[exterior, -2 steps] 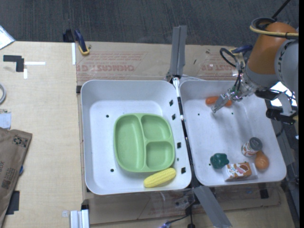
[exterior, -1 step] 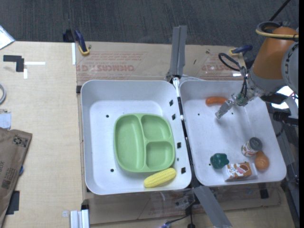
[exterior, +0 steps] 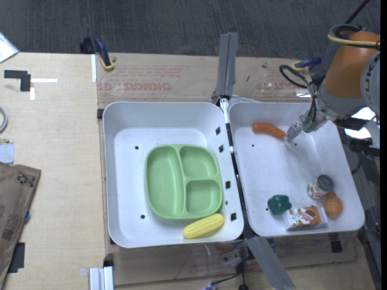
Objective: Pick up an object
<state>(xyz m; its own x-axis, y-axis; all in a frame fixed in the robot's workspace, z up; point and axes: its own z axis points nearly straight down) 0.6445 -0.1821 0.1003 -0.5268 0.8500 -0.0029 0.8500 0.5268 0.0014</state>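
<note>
A cardboard-covered bench on a dark floor carries two shallow white bins side by side, seen from above at a slant. My claw [exterior: 295, 132] hangs low in the right bin [exterior: 338, 144], near its back wall, on the end of the grey arm [exterior: 351, 65] with the orange band. Its tip sits just beside, maybe touching, the right end of an orange carrot [exterior: 268, 129] lying flat; I cannot tell whether the claw is open or closed, and nothing shows gripped in it.

Further out, at the front right corner of the same bin, a green piece [exterior: 279, 204], a small carton [exterior: 303, 217], a can [exterior: 320, 186] and an orange ball [exterior: 333, 206] crowd together. The left bin [exterior: 121, 180] holds a green divided tray [exterior: 183, 180] with a yellow corn cob [exterior: 204, 226] against its front edge.

My worry: the claw meets the carrot at its very end, so it may nip only the tip, and the smooth, rounded carrot could swing, slip out or roll toward the bin's wall.
</note>
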